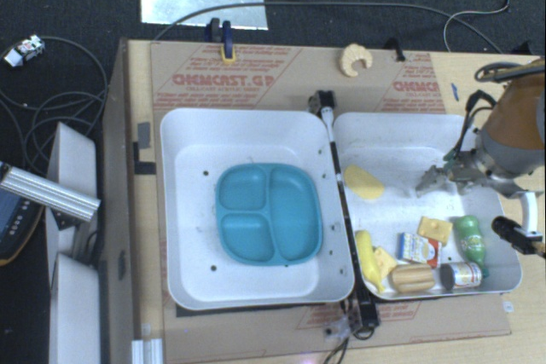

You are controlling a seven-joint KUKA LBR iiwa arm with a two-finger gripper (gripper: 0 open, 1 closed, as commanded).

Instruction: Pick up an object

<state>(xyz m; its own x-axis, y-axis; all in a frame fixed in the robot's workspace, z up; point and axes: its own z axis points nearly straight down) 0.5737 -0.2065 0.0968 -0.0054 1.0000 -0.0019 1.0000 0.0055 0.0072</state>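
My gripper (432,179) hangs low over the middle of the right bin (401,136), reaching in from the right under the arm's orange band (520,119). It sits just right of a yellow lemon-shaped piece (364,182), apart from it. Nothing shows in its grasp. Along the bin's front lie a banana (364,255), a bread roll (413,278), a can (461,274), a green bottle (469,239), a yellow cheese block (433,228) and a small red-and-white box (415,249).
The left bin (196,141) holds a blue divided plate (268,212). A croissant-shaped toy (357,58) lies on the cardboard behind the bins. A blue and yellow clamp (223,38) grips the bench's far edge. Cables run across the floor.
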